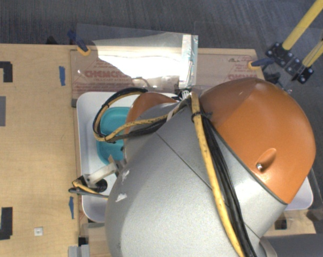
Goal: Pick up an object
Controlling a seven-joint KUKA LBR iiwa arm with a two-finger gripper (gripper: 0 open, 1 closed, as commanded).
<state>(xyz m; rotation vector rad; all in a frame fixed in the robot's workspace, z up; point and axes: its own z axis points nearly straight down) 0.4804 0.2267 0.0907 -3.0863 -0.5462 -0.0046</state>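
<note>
My grey arm [172, 197] with its orange band [257, 133] reaches in from the right and covers most of both bins. A teal object [112, 123] lies in the left white bin [85, 138], partly behind the arm's yellow and black cable loop [110, 103]. The arm's wrist end sits low over the left bin near a white fitting [99, 174] with yellow and black wires. The arm hides the rest of what lies in the bins.
A clear plastic sheet [140, 58] stands behind the bins. The tan bench [27, 143] extends to the left, with black corner marks and blue tape. A yellow-legged stand [300, 31] is at the top right. A sliver of the right bin [306, 199] shows.
</note>
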